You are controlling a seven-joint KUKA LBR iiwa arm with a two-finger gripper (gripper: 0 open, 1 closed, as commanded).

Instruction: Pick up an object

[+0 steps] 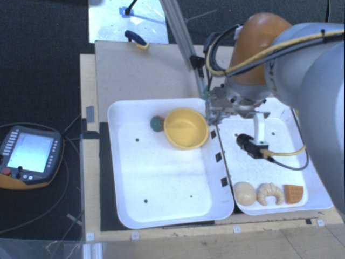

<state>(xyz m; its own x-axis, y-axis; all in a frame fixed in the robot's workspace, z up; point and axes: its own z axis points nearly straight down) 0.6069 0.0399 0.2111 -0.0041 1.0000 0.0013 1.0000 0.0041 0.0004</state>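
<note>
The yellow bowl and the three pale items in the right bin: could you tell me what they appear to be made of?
The yellow bowl looks like smooth moulded plastic: uniform colour, soft sheen. The round bun, croissant and orange-brown toast slice look like toy food, probably plastic or foam; their even, matt surfaces suggest it, but the view leaves it open.

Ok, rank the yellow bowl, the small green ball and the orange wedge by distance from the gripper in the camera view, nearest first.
1. Yellow bowl, left bin, right beside the gripper.
2. Small green ball, left of the bowl.
3. Orange wedge, right bin's near corner.
</note>
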